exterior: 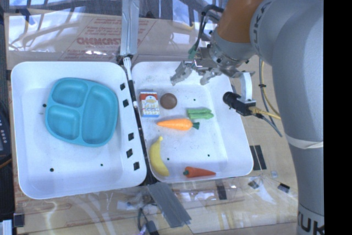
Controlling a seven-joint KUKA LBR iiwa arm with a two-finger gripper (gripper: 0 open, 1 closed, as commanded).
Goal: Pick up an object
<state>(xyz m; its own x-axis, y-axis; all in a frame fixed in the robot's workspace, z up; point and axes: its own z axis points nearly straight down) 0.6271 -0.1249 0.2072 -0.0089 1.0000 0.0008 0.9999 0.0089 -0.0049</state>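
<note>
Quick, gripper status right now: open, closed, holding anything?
Gripper: jaws open, holding nothing, above the far end of the right bin.

You can read red "CHEMCAST" on the clear sheet (pixel 93 40) behind the bins, and white "KU" on the arm's base (pixel 311 224). The small carton's (pixel 149 104) print is too small to read.

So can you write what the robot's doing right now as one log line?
hand: open, above right bin, holding nothing | nearest: brown ball, small carton | blue plate: left bin
</note>
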